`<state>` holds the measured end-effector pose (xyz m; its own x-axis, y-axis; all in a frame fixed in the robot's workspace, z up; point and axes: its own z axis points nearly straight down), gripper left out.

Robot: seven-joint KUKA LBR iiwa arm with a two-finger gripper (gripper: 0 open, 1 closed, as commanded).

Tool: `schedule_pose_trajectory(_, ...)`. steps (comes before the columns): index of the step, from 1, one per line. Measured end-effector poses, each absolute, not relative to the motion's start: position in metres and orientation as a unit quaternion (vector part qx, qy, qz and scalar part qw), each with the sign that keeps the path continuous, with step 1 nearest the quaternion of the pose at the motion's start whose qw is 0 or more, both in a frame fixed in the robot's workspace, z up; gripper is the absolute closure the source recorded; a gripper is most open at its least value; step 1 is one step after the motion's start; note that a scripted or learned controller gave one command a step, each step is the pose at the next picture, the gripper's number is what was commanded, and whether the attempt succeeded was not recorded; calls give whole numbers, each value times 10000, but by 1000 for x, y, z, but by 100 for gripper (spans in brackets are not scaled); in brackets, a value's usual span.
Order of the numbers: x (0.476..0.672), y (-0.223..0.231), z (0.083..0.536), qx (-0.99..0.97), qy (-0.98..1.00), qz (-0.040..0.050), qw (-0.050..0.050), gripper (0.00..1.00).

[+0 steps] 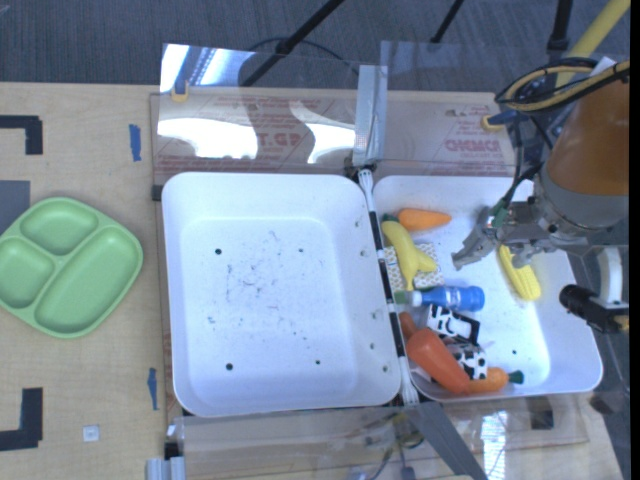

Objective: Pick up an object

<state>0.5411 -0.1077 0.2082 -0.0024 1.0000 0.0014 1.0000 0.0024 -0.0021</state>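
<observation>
The corn (521,273), a small yellow cob, lies in the right bin (570,353) just under the claw (487,240), whose fingers are spread and pinch nothing. Left of it crowd a banana (397,243), two carrots (425,219), and a blue bottle (445,298). A closing claw could slip off the rounded cob or nudge it against the wall.

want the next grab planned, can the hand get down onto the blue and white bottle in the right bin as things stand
Probably yes. The blue and white plastic bottle lies on top of the pile in the right white bin, nothing covering it, and the hand hangs just above and right of it. The yellow toy banana crowds one side.
</observation>
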Motion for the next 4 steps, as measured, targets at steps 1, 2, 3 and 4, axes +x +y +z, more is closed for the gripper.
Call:
schedule_pose_trajectory(1, 541, -108, 208, -7063, -7079, 3, 12, 0)
schedule_pose_trajectory(2, 548, -97, 232, -6833, -7301, -9, -10, 0)
schedule_pose_trajectory(3, 539, -85, 288, -6651, -7467, -6, -7, 0)
schedule_pose_trajectory(4, 585, -168, 220, -6619, -7496, -1, -16, 0)
